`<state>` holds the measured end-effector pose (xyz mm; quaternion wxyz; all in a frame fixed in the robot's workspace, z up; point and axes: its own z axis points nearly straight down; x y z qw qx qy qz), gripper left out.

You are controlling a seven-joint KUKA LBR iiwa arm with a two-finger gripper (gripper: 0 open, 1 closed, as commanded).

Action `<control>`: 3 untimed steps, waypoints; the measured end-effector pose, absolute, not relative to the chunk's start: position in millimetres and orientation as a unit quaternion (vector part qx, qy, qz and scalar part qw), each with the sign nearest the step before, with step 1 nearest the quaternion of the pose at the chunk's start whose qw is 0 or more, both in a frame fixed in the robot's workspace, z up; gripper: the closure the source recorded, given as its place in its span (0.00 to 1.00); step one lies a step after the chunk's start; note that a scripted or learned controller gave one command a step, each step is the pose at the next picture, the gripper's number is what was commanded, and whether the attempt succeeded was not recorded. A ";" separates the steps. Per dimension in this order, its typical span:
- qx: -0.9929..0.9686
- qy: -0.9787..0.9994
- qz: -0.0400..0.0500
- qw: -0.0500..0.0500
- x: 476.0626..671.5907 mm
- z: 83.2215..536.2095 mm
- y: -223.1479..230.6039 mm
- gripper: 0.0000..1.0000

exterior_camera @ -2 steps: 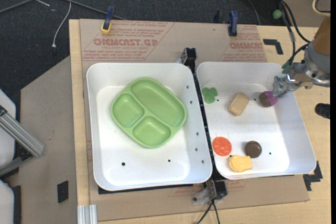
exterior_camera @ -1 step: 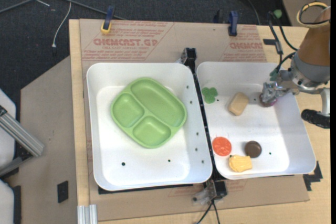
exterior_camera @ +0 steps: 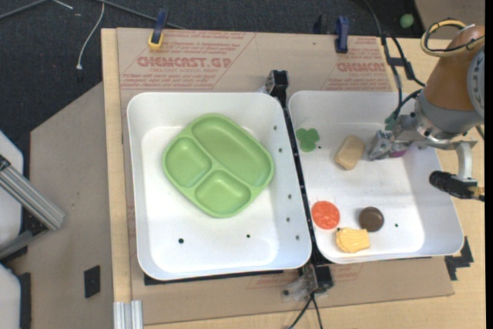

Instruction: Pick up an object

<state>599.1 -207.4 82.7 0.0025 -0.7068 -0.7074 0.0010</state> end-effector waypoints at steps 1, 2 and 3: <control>-0.707 -0.708 0.000 0.000 600.9 97.1 -207.9 1.00; -0.707 -0.708 -0.001 -0.003 603.9 141.5 -205.9 1.00; -0.707 -0.708 -0.002 -0.004 614.4 191.7 -209.2 1.00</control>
